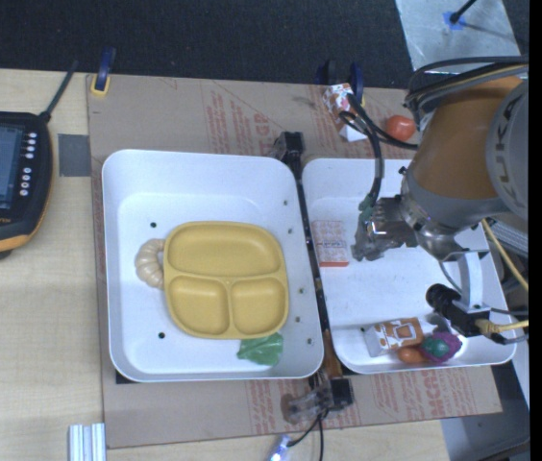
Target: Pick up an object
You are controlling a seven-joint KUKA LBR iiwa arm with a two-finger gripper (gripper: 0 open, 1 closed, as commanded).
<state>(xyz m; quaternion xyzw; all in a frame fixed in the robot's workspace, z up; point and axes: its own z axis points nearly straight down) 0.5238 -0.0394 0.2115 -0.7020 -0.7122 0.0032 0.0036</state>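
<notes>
The gripper [365, 241] hangs over the right bin [348, 339], near its left wall — I cannot tell its state. Bare floor lies below it. The objects — a small packet [396, 335], an orange piece [410, 354], a purple-green toy [437, 347] — crowd the near edge.

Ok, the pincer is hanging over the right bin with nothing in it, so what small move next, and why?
Probably shift the pincer toward the bin's near corner, over the cluster of small items there: the orange-and-white packet and the purple-green toy. It hangs above bare white floor of the right bin, so descending here would likely grasp nothing.
</notes>
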